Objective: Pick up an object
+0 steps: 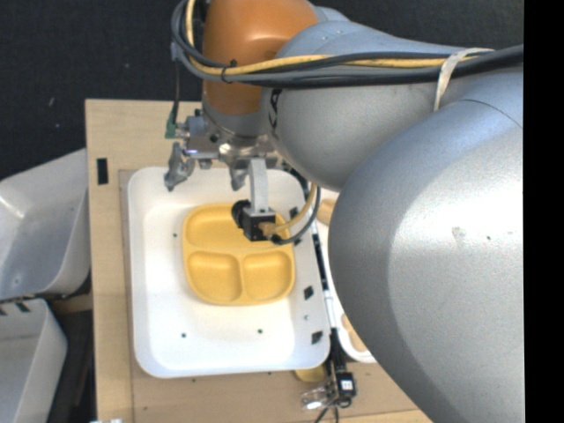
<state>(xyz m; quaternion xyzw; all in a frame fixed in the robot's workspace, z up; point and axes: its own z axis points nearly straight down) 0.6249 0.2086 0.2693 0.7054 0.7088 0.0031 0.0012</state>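
Note:
A yellow plate (pixel 225 267) with three compartments lies flat in the left white bin (pixel 220 346), a little toward its far right part. My gripper (pixel 206 174) hangs over the bin's far edge, just beyond the plate's far rim. Its fingers (pixel 175 171) stand apart and hold nothing, so the gripper is open. The big grey arm comes in from the right and hides the plate's far right corner.
The arm hides most of the right bin (pixel 350 345); a sliver of its rim shows. A small yellow thing (pixel 308 375) peeks out below the left bin's near right corner. The wooden bench (pixel 107 263) frames the bin, with white housings (pixel 40 227) at far left.

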